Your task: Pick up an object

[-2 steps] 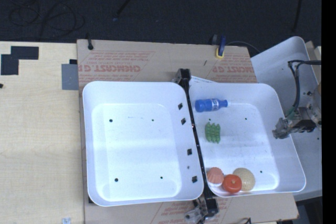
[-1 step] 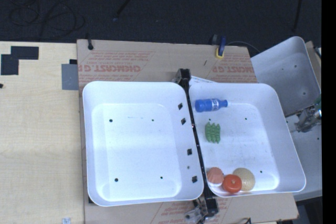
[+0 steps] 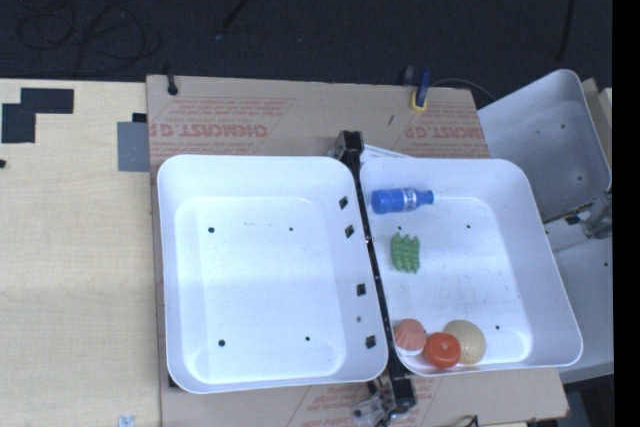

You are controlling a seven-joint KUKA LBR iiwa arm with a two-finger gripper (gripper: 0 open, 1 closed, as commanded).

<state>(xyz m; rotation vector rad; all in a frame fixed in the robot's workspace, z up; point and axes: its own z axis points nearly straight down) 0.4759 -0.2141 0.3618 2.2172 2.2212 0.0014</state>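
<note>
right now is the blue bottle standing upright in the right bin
No, the blue bottle lies on its side near the far edge of the right bin, cap pointing right.

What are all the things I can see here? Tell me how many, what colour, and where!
bins: 2, white, side by side on the bench; left bin, right bin
bottle: 1, blue with a white band, lying on its side at the far end of the right bin
bumpy green thing: 1, green, middle of the right bin near the divider
pink round thing: 1, pink, near corner of the right bin
red round thing: 1, red-orange, beside the pink one
cream ball: 1, pale yellow, just right of the red one
cardboard sheet: 1, brown with red print, under the bins
robot part: 1, grey, at the right edge
</note>
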